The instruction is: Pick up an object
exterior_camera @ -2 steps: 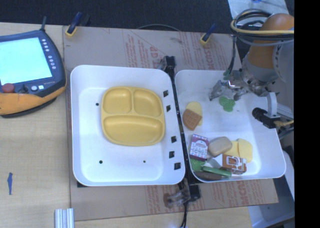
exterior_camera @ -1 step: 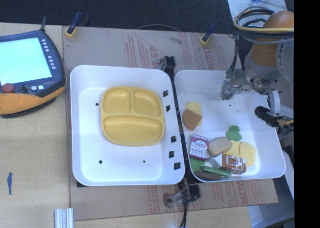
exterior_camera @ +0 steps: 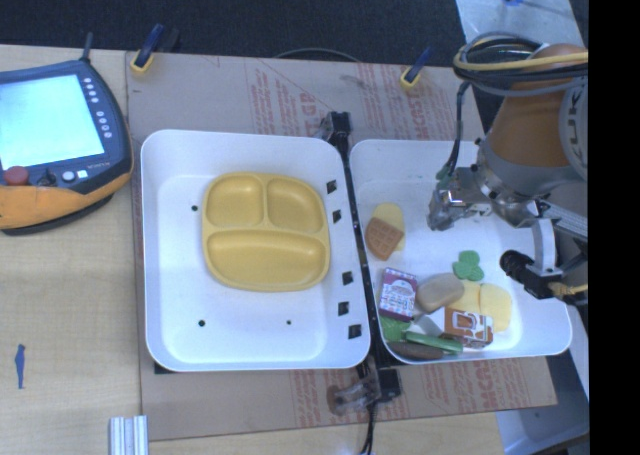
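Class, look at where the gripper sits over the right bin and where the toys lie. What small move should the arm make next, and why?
Probably shift the gripper toward the bin's near side and lower it. It hangs above bare floor of the right bin, while the toy pile sits at the near end and the waffle piece to its left; nothing shows between its fingers.

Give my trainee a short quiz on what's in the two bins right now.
1. True or false: the yellow divided plate lies in the left bin.
2. Which lies nearest the plate? A) green piece B) waffle-like piece C) yellow block
3. Over which bin does the tool sit?

Key: 1 true. 2 B. 3 the right bin, above its upper part, apart from the pile of small items along the near edge.
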Action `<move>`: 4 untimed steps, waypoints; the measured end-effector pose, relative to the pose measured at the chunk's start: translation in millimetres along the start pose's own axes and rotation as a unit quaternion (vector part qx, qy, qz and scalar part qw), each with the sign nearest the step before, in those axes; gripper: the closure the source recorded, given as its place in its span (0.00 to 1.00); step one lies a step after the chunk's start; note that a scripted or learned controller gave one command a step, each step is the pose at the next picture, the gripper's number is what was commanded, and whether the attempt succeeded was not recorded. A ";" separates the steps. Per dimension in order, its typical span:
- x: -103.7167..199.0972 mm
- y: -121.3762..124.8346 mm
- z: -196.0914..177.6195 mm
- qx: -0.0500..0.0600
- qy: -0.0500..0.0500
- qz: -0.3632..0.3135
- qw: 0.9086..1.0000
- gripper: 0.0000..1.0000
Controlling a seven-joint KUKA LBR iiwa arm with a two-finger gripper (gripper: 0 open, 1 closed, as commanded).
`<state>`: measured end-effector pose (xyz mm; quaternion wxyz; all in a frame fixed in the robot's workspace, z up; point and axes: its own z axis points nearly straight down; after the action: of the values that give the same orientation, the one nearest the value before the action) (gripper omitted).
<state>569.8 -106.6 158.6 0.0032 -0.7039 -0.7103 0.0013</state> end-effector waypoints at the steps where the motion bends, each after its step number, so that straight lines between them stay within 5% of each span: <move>1: -3.8 2.6 2.8 -0.002 -0.002 0.003 1.000 0.00; 2: -111.3 21.3 23.2 -0.004 -0.004 0.005 1.000 0.00; 3: -60.4 -31.3 69.8 0.003 0.001 0.002 1.000 0.00; 4: -24.1 -68.6 67.3 -0.001 -0.001 0.003 1.000 0.00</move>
<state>501.0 -131.2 91.7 0.0019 -0.7057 -0.7085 0.0010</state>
